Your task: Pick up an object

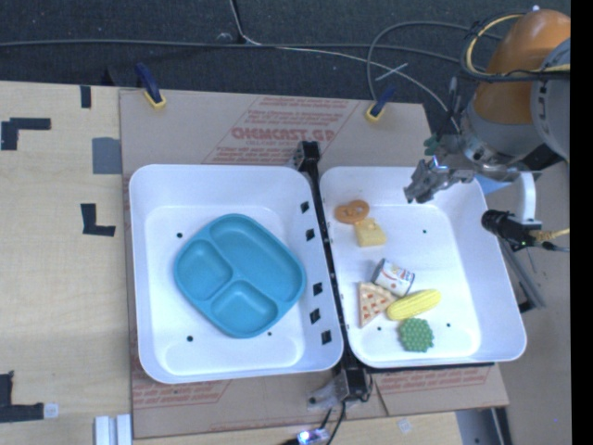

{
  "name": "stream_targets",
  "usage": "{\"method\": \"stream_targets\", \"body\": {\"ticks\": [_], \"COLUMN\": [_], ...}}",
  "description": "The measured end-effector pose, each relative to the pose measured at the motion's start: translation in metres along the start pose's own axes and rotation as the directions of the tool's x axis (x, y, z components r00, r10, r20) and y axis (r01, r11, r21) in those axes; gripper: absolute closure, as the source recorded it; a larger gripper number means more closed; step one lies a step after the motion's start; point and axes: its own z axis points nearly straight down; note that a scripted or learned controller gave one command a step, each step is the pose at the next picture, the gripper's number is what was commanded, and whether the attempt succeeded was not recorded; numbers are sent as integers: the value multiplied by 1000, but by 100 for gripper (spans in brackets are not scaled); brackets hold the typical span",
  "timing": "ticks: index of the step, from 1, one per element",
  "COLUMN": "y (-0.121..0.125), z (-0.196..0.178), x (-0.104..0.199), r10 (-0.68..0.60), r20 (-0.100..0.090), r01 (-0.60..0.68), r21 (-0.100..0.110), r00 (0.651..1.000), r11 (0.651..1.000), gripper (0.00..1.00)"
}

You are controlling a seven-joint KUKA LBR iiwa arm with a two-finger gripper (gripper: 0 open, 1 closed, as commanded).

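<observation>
Two bins side by side on the desk, arm in from the right.

Left bin (148,248) holds a tray (239,273) near its middle. Right bin (463,276) holds six items: pretzel (351,212) at the far left, cheese (371,235) just in front of it and touching; carton (393,275) near the middle; pizza (372,301) in front of the carton to the left; corn (413,303) just right of the pizza, in front of the carton; broccoli (416,335) nearest the front wall, just in front of the corn. Claw (419,185) sits over the right bin's far edge, behind and right of the pretzel, well apart from the items. Both bins rest on a cardboard sheet (269,133) held by two clamps (148,86) at its far edge.
</observation>
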Motion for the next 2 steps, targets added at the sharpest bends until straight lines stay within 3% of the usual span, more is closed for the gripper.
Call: {"method": "stream_targets", "body": {"ticks": [1, 2], "y": [0, -13], "z": [22, 29], "x": [0, 54], "r10": [1, -3], "r20": [1, -2], "r01": [-1, 3], "r21": [7, 8], "r00": [1000, 1000], "r11": [1000, 1000], "gripper": [100, 100]}}
